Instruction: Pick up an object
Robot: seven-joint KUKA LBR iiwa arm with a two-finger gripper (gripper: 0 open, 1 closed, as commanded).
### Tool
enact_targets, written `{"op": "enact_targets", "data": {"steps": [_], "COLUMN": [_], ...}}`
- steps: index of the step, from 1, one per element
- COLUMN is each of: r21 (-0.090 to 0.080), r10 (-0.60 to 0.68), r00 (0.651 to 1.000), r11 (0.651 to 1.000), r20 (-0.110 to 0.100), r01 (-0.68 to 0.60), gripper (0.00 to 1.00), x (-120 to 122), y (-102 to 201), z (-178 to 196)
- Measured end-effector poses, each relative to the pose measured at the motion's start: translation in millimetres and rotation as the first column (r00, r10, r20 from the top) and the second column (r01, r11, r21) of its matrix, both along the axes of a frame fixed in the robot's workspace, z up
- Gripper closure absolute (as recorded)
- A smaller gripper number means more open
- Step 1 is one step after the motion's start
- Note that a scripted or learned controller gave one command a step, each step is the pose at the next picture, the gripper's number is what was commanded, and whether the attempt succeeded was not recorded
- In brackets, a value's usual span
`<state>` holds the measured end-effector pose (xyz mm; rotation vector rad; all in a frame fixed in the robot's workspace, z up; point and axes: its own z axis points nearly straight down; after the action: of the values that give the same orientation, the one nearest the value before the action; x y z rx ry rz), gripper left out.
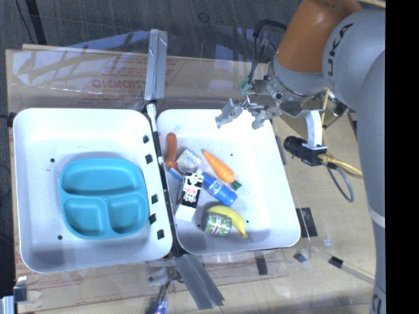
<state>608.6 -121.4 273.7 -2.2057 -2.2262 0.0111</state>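
Note:
My gripper (244, 114) hangs open over the far edge of the right bin (275, 175), with nothing between its two grey fingers (228, 113). Below it in that bin lie an orange carrot (218, 166), a brown sausage (171, 148), a blue bottle (218, 189), a black-and-white carton (190, 193), a yellow banana (229, 216) and a green can (217, 224). A small grey packet (188, 159) rests between the sausage and the carrot. All of these sit nearer the bin's left and front than the gripper.
The left bin (33, 175) holds a light blue divided tray (103, 197). A metal divider strip (156, 67) runs between the bins at the back. The right bin's far right part is bare white floor.

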Motion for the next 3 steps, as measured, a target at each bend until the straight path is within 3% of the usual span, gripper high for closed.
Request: {"op": "enact_targets", "data": {"steps": [1,2,3], "r21": [0.002,0.002,0.002], "r10": [-0.050,-0.119,-0.114], "r00": [0.999,0.993,0.993], "r11": [0.999,0.993,0.993], "r20": [-0.001,0.001,-0.006], "r01": [0.050,0.119,0.114], "gripper": [0.00,0.00,1.00], "x": [-46,-43,-43], "y": [-28,-41,-41], "z": [-156,-185,-179]}}
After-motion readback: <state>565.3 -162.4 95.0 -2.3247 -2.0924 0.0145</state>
